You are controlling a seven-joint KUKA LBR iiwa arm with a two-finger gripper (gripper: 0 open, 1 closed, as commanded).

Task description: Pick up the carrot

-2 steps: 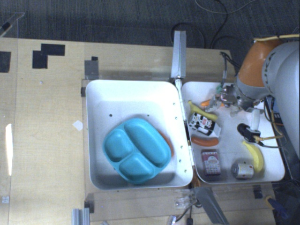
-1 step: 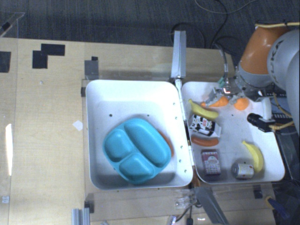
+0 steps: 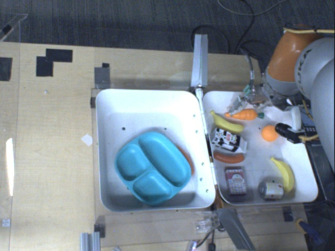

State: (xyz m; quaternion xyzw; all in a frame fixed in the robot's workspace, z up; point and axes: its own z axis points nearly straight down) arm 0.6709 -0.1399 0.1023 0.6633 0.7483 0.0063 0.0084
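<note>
Silver metal can (image 3: 271,190) sits nearest. Small orange plastic carrot (image 3: 244,115) w/ green top: light, stiff, slick; grab mid-body. Gripper (image 3: 250,99) just above it, jaws' state: can't tell.

robotics lab | grey arm (image 3: 314,61) over bench (image 3: 47,140) | two white bins (image 3: 104,140) | loose cable (image 3: 251,9)

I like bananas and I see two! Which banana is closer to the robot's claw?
The banana lying along the right bin's left side, just below the carrot, is closer to the gripper. The other banana lies far down, beside the tin can.
</note>
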